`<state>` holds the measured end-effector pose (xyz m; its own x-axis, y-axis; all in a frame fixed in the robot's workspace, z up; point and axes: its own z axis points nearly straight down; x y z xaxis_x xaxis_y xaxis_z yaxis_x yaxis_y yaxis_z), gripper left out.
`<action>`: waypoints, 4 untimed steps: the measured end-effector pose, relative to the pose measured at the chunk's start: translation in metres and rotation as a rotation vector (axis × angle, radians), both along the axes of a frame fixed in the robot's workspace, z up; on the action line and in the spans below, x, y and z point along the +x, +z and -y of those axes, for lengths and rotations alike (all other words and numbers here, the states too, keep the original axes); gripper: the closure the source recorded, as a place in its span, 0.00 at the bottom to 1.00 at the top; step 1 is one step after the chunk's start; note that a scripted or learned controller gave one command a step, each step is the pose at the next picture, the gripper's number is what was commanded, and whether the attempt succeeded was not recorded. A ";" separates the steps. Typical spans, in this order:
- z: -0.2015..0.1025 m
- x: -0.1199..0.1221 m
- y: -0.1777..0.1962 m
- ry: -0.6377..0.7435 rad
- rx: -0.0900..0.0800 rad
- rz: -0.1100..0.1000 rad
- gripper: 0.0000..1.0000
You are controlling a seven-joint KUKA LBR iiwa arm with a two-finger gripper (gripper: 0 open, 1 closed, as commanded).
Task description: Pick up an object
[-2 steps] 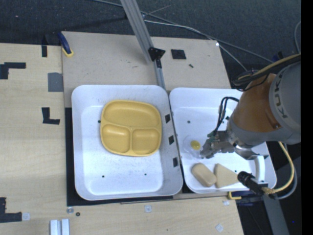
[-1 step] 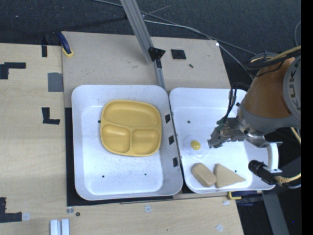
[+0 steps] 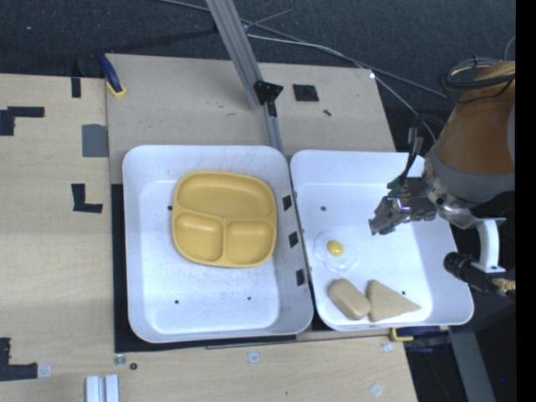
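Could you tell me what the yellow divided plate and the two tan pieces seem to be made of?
Yellow divided plate: likely moulded plastic, smooth with a soft sheen on its ridges. Two tan pieces: matte and rounded, perhaps foam or plastic toy food; unclear.

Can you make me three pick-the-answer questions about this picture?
1. Where is the yellow plate?
A. left bin
B. right bin
C. on the bench

2. How many tan food pieces lie at the right bin's near edge?
A. one
B. two
C. four

3. Where does the gripper hang?
A. over the left bin
B. over the right bin
C. off the bench

Answers:
1. A, the plate sits in the left bin.
2. B, a rounded roll and a wedge lie side by side.
3. B, it hangs above the right bin, near the small fried egg.
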<state>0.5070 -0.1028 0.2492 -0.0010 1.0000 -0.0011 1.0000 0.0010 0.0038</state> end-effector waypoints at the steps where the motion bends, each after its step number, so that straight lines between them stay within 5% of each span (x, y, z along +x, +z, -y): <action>1: 0.000 0.000 0.022 0.000 0.001 -0.003 1.00; 4: -0.170 0.016 0.000 0.007 0.002 -0.006 1.00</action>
